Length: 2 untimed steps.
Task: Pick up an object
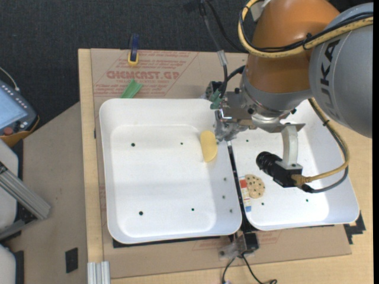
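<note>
Currently the arm (296, 52) reaches in from the right, its orange band and grey wrist hanging over the divide between the two white bins. The gripper (225, 126) sits low at the upper right corner of the left bin (118, 158), just above and right of a pale yellow object (208, 146) that looks like a banana-shaped piece. That piece lies on the bin floor against the right wall, close under the gripper tip; contact not discernible. Claw state: can't tell, the wrist body blocks the view, and nothing is visibly clamped. In the right bin (331, 200), near its left wall, lies a small round tan disc with dark spots (254, 186), and beside it a small red and white card (244, 189). A black cylindrical part (275, 167) with a yellow cable hangs off the arm over the right bin. A green strip (131, 89) lies on the cardboard behind the left bin.
</note>
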Each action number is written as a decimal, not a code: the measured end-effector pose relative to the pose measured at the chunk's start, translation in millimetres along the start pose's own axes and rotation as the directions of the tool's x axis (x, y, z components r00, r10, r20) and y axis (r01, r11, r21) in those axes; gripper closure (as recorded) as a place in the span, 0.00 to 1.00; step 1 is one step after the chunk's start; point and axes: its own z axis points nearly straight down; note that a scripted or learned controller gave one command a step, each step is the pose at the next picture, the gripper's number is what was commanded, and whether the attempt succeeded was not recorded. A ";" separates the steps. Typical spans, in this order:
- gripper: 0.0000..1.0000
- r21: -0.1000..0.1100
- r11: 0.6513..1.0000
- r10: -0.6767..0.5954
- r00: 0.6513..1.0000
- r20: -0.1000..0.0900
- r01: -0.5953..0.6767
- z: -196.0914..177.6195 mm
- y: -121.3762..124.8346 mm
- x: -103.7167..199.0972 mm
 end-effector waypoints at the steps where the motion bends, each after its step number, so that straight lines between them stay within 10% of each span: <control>1: 1.00 -0.004 1.000 -0.002 1.000 -0.002 0.002 -77.2 -41.8 37.1; 2: 1.00 -0.003 1.000 0.001 1.000 0.000 -0.001 -126.6 -40.1 63.3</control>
